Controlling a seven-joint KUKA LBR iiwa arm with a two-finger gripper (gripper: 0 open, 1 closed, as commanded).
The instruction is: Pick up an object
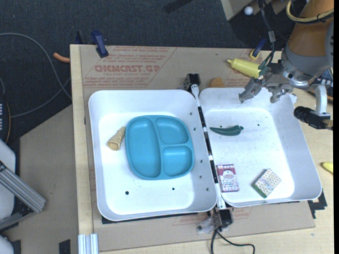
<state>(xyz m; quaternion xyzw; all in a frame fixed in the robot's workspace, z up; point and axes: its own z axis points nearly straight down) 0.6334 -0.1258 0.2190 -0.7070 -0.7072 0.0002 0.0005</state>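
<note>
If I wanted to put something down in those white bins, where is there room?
Middle of the right white bin, between the dark green pepper and the two small cards. The left bin is crowded by the blue divided plate.

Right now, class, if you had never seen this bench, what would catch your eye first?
The big blue divided plate in the left bin, with a tan cone lying beside it. Then the tool hanging open over the right bin's far edge, above a dark green pepper-like piece.

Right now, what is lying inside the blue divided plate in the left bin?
The blue divided plate holds nothing visible in its three compartments. A cone-shaped item lies beside it in the left bin. What the plate covers cannot be seen.
</note>
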